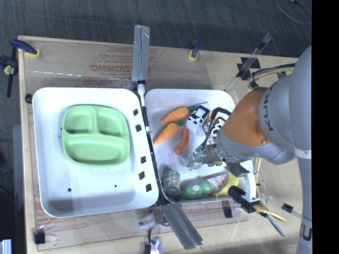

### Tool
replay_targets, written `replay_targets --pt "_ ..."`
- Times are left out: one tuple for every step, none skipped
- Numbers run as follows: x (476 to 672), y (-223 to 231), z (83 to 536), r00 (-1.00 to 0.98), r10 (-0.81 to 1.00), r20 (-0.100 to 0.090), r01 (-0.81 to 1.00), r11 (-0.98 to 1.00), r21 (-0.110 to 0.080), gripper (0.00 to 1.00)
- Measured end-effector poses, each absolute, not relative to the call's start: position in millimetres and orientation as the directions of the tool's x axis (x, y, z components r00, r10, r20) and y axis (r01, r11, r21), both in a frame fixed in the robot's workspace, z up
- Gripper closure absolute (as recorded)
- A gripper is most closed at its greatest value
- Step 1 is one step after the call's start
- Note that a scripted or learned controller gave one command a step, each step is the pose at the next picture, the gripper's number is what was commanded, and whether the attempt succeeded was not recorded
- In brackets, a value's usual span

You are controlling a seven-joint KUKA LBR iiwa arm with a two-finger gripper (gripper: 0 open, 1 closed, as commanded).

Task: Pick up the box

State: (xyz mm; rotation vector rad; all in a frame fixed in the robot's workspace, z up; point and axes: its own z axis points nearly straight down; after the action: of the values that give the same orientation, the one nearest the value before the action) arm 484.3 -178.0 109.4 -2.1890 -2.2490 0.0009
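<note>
The box (pixel 196 116) is small, black and white, and lies in the right bin (pixel 159 102) near its far wall, just right of the carrots. My gripper (pixel 203 155) hangs low over the middle of that bin, below the orange wrist band (pixel 244 126). It is nearer the camera than the box and apart from it. The bulky wrist hides most of the gripper and part of the bin floor to its right.
Three orange carrots (pixel 175 115) lie left of the box. A can (pixel 170 180), a green bottle (pixel 199 189) and a yellow item (pixel 233 181) line the right bin's near wall. The left bin (pixel 47 194) holds a green divided plate (pixel 96 135).
</note>
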Motion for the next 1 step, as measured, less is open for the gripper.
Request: replay_targets --pt "484.3 -177.9 109.4 -0.028 1.000 0.002 1.000 0.028 -0.003 0.00"
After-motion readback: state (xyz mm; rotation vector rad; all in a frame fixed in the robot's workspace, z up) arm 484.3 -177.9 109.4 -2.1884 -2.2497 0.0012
